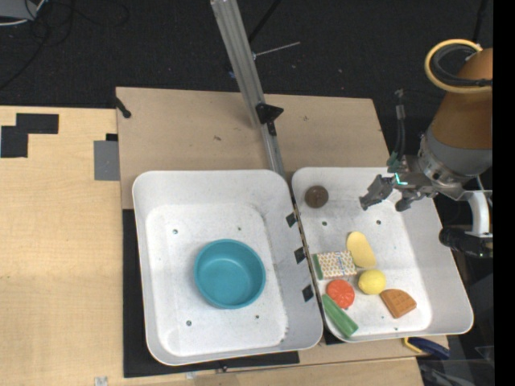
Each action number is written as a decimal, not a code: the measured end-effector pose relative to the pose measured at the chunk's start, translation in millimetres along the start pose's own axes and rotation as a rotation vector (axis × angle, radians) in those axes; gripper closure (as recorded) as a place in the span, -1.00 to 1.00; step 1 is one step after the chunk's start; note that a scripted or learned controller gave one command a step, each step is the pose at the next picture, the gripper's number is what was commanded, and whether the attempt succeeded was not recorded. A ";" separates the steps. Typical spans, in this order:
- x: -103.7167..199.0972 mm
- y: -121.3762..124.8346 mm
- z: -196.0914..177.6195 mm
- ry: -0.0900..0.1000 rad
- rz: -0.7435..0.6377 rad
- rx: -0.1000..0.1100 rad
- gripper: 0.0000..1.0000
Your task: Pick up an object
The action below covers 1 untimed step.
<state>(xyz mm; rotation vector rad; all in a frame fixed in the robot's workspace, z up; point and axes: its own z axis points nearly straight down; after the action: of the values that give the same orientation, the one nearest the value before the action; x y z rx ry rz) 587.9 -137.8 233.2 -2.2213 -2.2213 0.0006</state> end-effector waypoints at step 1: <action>0.0 0.0 0.0 0.000 0.000 0.000 -1.00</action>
<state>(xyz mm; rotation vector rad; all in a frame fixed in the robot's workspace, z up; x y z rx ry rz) 587.8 -137.8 233.1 -2.2213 -2.2212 0.0007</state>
